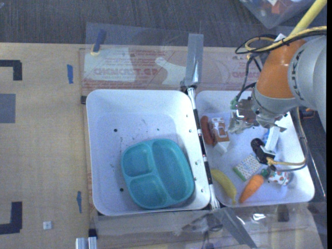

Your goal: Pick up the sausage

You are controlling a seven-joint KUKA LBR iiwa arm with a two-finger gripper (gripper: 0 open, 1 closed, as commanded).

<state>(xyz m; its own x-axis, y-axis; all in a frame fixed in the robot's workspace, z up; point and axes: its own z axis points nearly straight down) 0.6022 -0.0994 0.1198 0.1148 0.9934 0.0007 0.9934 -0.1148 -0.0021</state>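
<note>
sausage not yet grasped, gripper beside it in the right bin

landmark: the divider [194, 119] where the two bins meet.

well left of the divider: teal sectioned tray [157, 173] in the left bin [98, 139], smooth moulded plastic, three compartments, rounded corners. not part of the job.

just right of the divider: the sausage [207, 130], a short reddish-brown cylinder with rounded ends, lying roughly parallel to the divider and close to the bin wall. a small printed packet [220, 129] touches or nearly touches its far side. lower down along the divider, a yellow banana [226, 185], curved and smooth.

further right of the divider: the gripper [239, 119] hangs over the right bin [306, 191], near the sausage but apart from it. can't tell how far the jaws stand apart from this angle; nothing visible between them. below it, an orange carrot [250, 188], tapered, and a green-patterned flat piece [246, 166].

judgement: fingers should close across the sausage's short axis at mid-length. tight spot, wall on one side and packet on the other, so one finger may land on the packet. a smooth round skin likely rolls if pinched off-centre.
</note>
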